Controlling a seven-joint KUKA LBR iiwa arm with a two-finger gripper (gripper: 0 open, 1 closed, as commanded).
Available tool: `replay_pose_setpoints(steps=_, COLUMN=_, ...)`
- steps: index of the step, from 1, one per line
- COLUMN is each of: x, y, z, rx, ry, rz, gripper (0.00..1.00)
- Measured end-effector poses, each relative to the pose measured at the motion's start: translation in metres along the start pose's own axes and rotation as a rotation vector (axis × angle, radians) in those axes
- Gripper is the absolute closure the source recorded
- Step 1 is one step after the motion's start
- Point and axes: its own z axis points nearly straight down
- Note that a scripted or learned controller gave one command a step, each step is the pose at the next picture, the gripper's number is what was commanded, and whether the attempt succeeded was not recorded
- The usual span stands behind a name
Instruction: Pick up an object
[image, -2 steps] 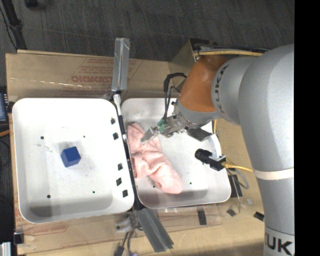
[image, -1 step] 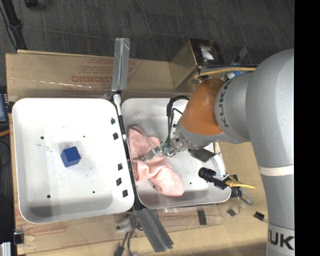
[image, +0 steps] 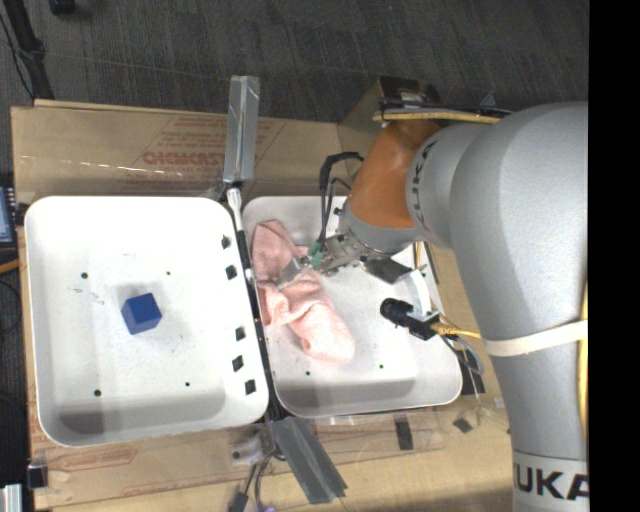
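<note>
A dark grey carpeted floor (image: 250, 40) fills the top of the view, with a black stand leg (image: 25, 45) crossing its upper left corner. Below it lies a flat brown cardboard sheet with faint red printing (image: 130, 140), covering the worktop (image: 470, 450), whose pale wooden surface shows at the lower right. Two shallow white plastic bins sit side by side on the cardboard: the left bin (image: 60, 400) and the right bin (image: 350, 395). A grey metal bar (image: 240, 125) runs up from the gap between them. Light is even, with soft shadows inside the bin walls.
</note>
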Motion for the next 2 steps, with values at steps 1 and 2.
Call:
replay_pose_setpoints(steps=1, x=-0.037, y=0.021, z=-0.131, rx=-0.002, ry=-0.001, rz=-0.072, gripper=0.0)
replay_pose_setpoints(steps=2, x=-0.043, y=-0.034, z=-0.01, rx=0.002, ry=0.002, rz=-0.188, gripper=0.0)
